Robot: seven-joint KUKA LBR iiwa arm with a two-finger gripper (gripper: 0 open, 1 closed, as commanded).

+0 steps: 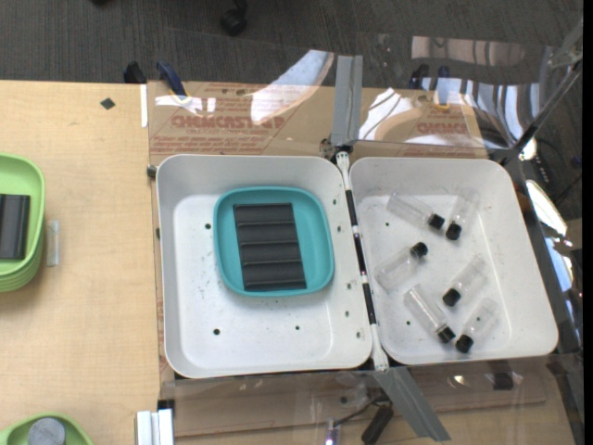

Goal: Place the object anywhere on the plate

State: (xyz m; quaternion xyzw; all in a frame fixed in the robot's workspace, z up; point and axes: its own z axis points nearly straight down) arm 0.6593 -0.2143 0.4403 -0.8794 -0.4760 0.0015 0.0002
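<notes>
Six small clear vials (424, 309) with black caps lie loose in the right white bin (519, 202), all on their sides and pointing in different directions. Two are near the back of the bin with their caps close together, two lie around the middle, and two are near the front wall, their caps just beside each other. None of them is on the plate. The teal plate (320, 248) rests in the left white bin (185, 323), a little toward the back and well apart from the vials, with the walls of both bins between them. A black ribbed block (269, 246) lies in the middle of the plate. How the gripper stands, spread or pressed together, I cannot tell. Behind the bins a flat brown cardboard (232, 119) lies on the wooden bench (74, 341). At the left edge stands a stack of green plates (28, 179) with a dark thing (11, 227) on top.
</notes>
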